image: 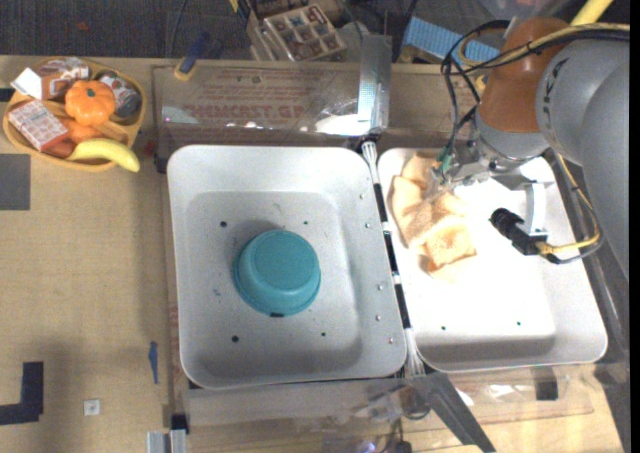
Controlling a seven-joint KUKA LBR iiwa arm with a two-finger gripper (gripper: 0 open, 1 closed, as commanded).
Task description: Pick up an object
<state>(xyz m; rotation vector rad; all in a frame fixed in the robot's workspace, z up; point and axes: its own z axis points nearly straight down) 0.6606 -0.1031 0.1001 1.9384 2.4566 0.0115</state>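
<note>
1. The arm (560, 91) reaches in from the right and its claw (452, 169) is down over the upper left part of the right bin (520, 326), right at the pile of toast-like bread slices (432, 216) lying there

2. Whether the claw is open or closed cannot be told; its tip is small, blurred and mixed up with cables, and it merges with the top of the pale slices

3. Nothing can be seen clamped and lifted clear, so I judge the pick not yet done: the slices all appear to rest on the bin floor, bunched near the wall shared with the left bin (190, 241)

4. What looks done so far is the approach: the claw seems to be at or touching the uppermost slice, so the grasp itself is the step in hand

5. What is left: closing on a slice and raising it free of the bin; flat, overlapping pieces may slip or come up together

6. The other candidate, a teal bowl (279, 271) turned upside down, sits in the middle of the left bin, well apart from the claw and untouched

7. On the desk (80, 271) at far left a basket of play food (72, 116) stands outside both bins
</note>
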